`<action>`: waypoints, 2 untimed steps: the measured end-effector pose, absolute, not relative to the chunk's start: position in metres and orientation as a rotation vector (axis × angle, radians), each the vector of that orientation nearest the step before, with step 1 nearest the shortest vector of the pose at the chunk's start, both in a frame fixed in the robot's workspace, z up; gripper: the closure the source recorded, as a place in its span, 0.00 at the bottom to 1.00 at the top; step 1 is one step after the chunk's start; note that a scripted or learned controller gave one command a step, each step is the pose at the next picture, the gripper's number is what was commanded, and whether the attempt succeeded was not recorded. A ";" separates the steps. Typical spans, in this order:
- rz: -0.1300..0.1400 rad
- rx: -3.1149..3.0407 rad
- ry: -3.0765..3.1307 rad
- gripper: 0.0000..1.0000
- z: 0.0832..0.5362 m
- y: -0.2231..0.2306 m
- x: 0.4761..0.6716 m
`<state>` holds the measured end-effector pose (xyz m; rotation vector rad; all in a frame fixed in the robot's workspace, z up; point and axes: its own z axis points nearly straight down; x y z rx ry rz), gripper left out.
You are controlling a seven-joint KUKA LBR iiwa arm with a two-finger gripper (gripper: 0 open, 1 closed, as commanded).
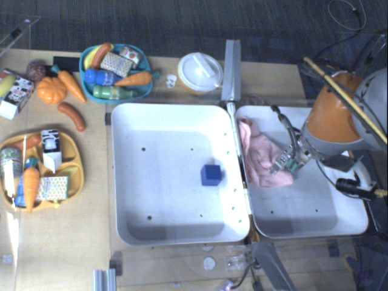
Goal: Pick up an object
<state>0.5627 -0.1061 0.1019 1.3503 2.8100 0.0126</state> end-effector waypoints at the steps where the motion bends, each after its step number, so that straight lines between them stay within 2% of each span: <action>1: 0.003 1.577 2.713 1.00 0.184 -0.048 0.611; 2: 0.002 0.634 3.069 1.00 0.185 -0.037 0.627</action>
